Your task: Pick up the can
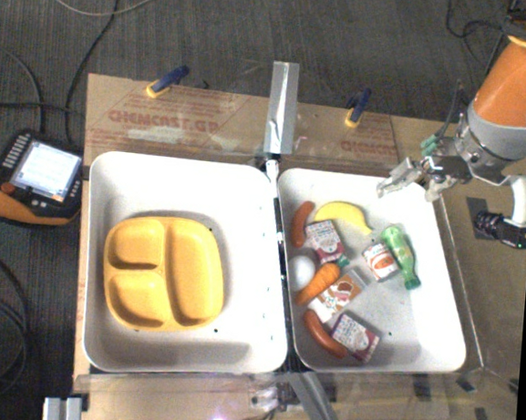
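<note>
Broadly, your work is all in the right bin (447, 303), the one nearer the arm. The left bin (96, 236) bears a yellow divided tray (164, 271) and has no part in this.

Among the toy food in the right bin, the can (379, 260) looks to be the small cylinder with the red and white label. It lies on its side toward the far right, just beside a green bottle (403, 254) and perhaps touching it. A banana (343, 213) lies near on the far side and a carrot (319, 282) on the near side.

Judge it light and stiff, with a smooth wall that can roll or slip. You would do best to close across its round body at mid-length, on the side away from the bottle.

The arm (509, 98) stands above the bin's far right corner, wrist angled inward. The gripper (414, 175) hovers over the rim, well apart from the can and holding nothing; you cannot tell how wide the jaws stand.
</note>
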`<state>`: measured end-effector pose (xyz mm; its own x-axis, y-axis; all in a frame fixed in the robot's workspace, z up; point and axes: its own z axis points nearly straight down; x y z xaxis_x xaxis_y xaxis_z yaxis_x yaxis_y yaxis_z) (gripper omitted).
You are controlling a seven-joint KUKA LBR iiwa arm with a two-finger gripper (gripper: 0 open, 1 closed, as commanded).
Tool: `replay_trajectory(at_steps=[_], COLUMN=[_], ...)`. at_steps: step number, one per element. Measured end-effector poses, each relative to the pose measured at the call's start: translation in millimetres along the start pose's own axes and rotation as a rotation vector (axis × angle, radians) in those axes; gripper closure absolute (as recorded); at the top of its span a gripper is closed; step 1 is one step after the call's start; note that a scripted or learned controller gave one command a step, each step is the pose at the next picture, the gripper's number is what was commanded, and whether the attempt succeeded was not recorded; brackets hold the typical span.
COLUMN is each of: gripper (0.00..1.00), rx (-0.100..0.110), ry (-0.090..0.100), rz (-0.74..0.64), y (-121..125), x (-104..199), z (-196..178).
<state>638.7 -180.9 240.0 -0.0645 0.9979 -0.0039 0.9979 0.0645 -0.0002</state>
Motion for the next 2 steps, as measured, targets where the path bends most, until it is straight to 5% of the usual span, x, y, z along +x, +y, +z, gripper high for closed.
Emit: replay_trajectory(at_steps=[2], gripper=[0.0], rx=[-0.005], ry=[0.006], rz=[0.063], y=[-39.1], x=[-28.1], z=[142.6])
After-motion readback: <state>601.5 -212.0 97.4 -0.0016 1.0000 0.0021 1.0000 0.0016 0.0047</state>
